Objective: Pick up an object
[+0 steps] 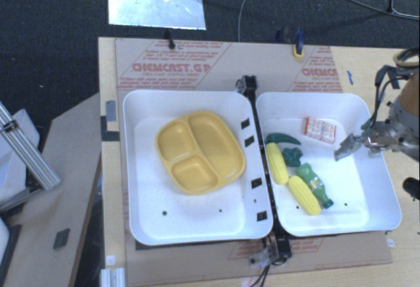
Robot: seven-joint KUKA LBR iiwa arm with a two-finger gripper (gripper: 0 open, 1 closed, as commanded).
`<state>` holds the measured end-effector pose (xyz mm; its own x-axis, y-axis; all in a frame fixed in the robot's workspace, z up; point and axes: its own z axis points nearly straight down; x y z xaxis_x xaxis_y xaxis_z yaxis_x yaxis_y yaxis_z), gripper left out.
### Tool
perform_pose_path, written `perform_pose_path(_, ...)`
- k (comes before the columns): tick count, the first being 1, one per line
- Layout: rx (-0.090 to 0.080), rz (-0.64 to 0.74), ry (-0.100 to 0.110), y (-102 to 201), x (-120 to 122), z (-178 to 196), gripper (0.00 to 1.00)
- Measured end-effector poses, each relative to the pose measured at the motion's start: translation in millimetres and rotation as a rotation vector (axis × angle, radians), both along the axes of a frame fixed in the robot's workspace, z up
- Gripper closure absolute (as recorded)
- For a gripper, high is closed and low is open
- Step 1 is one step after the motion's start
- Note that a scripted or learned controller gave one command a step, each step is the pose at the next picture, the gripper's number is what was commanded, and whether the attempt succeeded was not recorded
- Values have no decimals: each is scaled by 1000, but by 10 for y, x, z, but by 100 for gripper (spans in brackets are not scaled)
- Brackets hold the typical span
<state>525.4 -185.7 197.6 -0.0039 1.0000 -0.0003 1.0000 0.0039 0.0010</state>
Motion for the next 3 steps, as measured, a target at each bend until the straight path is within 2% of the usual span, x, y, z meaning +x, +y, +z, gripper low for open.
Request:
perform_pose_path(2,1,-3,3,66,-4,-1135,0)
perform_pose_path(3,-1,-2,-3,60,11,-1000,100)
